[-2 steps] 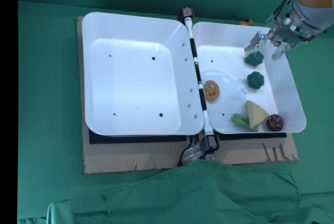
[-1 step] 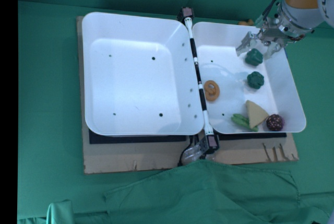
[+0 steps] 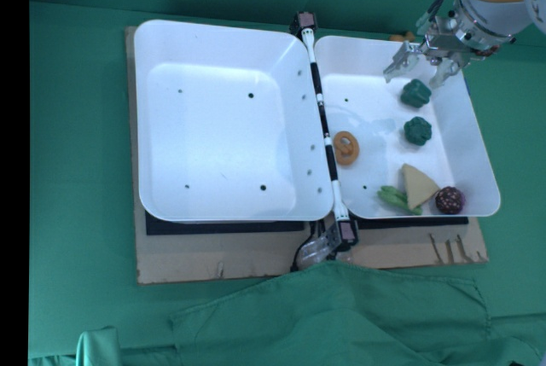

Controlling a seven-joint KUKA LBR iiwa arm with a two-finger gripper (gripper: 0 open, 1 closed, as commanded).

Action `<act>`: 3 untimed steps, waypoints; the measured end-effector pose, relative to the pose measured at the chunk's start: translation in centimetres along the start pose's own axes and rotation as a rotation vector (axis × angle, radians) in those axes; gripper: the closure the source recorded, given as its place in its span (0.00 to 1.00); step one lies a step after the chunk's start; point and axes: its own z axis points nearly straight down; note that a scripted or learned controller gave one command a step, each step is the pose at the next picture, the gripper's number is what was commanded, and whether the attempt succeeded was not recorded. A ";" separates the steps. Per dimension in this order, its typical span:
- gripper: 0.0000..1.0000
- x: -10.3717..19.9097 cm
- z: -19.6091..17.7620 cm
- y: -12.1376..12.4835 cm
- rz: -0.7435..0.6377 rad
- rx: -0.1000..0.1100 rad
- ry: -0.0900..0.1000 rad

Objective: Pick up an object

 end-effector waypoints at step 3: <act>0.00 -5.8 9.6 -10.9 0.008 0.011 0.001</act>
